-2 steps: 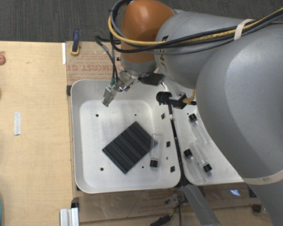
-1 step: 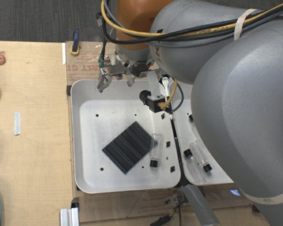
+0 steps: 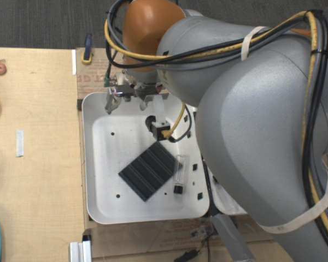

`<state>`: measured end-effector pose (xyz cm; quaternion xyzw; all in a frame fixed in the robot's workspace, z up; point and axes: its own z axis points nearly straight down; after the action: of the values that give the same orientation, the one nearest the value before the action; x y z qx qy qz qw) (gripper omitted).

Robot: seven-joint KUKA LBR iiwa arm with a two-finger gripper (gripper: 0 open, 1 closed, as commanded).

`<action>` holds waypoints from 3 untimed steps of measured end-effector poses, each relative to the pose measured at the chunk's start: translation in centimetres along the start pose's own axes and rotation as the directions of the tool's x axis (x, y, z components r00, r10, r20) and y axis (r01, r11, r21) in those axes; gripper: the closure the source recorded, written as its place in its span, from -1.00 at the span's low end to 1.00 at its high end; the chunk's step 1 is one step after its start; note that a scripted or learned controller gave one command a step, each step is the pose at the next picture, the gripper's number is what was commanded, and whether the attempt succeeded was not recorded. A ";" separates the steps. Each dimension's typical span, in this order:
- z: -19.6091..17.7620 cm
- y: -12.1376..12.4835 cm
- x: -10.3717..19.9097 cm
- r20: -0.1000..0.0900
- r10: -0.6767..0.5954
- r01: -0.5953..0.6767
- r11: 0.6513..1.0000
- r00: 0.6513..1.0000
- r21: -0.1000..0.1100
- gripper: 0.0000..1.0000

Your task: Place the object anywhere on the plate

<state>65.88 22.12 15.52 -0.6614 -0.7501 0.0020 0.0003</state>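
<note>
Arm over white bin (image 3: pixel 98 201); dark ribbed pad (image 3: pixel 147 171) lying loose, not gripped.

Risk: the gripper (image 3: pixel 128 94) sits at the bin's 12 o'clock rim, well apart from the pad; whether its jaws are open or closed cannot be told. A descent there would likely strike the wall or close on nothing. Pad: flat, black, grooved, set diagonally at the bin's centre, a clear tube (image 3: pixel 179 169) at its 3 o'clock edge.

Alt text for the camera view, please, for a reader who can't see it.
A large grey arm reaches from the right over a shallow white bin, its gripper near the bin's far edge. A black ribbed rectangular pad lies tilted on the bin floor.
</note>
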 end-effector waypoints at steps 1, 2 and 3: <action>1.6 0.1 0.2 0.001 -0.653 0.653 0.758 0.758 -0.003 -1.00; -7.4 -1.3 -0.3 0.001 -0.131 0.131 0.991 0.991 -0.003 -1.00; -0.5 -0.1 -0.6 0.000 -0.009 0.009 1.000 1.000 -0.001 -1.00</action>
<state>65.87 21.54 15.99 -0.6581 -0.7529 0.0015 -0.0003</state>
